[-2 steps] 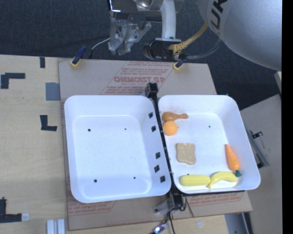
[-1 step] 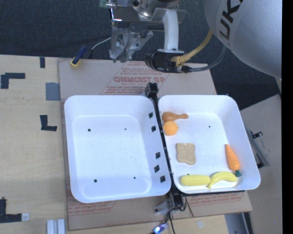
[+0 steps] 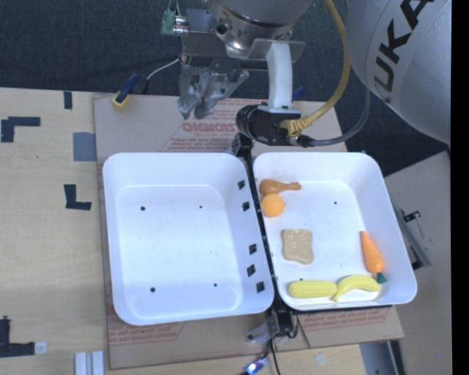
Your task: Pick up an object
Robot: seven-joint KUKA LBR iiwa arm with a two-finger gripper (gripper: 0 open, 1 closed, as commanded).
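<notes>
The arm [image 3: 410, 51] is a thick rounded shell of pale grey, printed with large dark letters, of which a "U" and part of a "K" show. Its wrist ends in a shiny metal flange [image 3: 249, 29] carrying a small green circuit board [image 3: 170, 22]. The claw [image 3: 201, 99] is dull grey metal. A yellow cable [image 3: 338, 58] and thinner black ones curve beside a white cylinder [image 3: 280, 73].

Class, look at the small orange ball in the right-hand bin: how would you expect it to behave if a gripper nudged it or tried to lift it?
The orange ball looks round and smooth, so it would probably roll on the flat floor of the right bin when nudged. It touches the drumstick toy, which might block it on that side. Its curved surface may slip from two fingers unless gripped across the middle.
</notes>
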